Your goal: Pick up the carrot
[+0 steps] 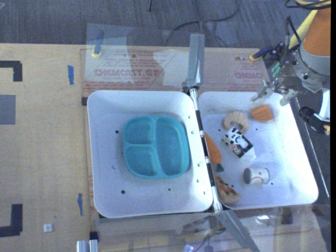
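The slim orange carrot with a dark green tip (pixel 212 150) lies in the right white bin (pixel 294 188), pressed along its left wall beside the divider, so a grasp there looks cramped. Near it sit a black-and-white cow-patterned block (pixel 239 143), a tan ring-shaped pastry (pixel 235 120), an orange wedge (pixel 262 113) and a small white cup (pixel 256 175). The tool (pixel 274 90) hovers over the bin's far right corner, well apart from the carrot, its thin fingers spread wide with nothing between them.
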Robot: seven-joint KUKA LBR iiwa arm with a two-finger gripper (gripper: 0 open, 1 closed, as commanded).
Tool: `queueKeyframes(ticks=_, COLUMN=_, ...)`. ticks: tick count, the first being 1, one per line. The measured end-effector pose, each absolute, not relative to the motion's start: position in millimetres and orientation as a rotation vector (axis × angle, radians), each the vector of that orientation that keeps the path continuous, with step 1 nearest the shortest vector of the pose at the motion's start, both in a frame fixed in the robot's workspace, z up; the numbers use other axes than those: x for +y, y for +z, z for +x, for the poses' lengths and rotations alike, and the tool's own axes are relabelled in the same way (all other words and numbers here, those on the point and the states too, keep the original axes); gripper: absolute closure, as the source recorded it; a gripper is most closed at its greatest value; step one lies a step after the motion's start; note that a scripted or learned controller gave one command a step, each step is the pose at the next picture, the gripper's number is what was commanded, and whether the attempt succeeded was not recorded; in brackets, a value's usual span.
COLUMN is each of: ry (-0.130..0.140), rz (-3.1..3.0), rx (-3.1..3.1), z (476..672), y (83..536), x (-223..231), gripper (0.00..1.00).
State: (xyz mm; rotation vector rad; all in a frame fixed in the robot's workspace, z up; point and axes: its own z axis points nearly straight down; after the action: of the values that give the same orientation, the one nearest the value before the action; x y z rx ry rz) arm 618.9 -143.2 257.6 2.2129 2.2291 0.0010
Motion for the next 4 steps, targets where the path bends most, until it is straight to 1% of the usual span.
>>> queueKeyframes(ticks=1, ry=0.001, rz=2.191, rx=2.251, z=563.0, y=218.1, x=-117.4, gripper=0.00)
queueKeyframes(ticks=2, ry=0.003, rz=2.043, rx=2.383, z=541.7, y=94.6, x=-105.0, gripper=0.00)
queueKeyframes(ticks=3, ry=0.005, rz=2.057, rx=2.368, z=541.1, y=104.6, x=-111.9, gripper=1.00)
queueKeyframes(ticks=4, ry=-0.003, rz=2.655, rx=1.680, z=572.7, y=184.2, x=-71.9, gripper=1.00)
